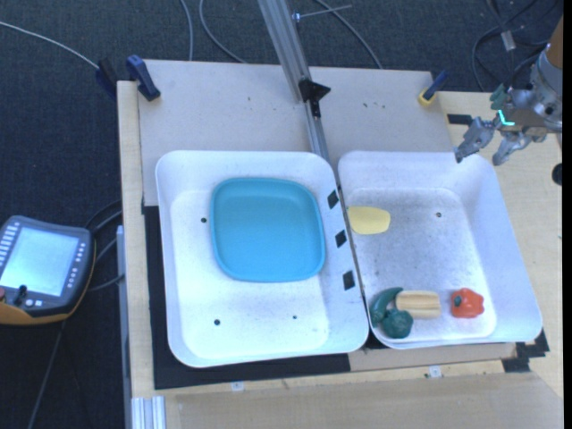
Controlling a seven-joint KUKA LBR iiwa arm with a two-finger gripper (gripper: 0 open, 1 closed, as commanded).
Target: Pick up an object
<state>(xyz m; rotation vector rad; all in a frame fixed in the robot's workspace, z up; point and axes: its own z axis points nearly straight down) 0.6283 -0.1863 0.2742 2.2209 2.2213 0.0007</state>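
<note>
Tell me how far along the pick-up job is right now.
Nothing looks done yet. The gripper hangs with open jaws and nothing between them, above the right bin's far corner. The yellow piece, green pepper, tan block and red pepper all lie in it, unpicked.

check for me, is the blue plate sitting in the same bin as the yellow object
No, the blue plate lies in the left bin, while the yellow object lies in the right bin.
</note>
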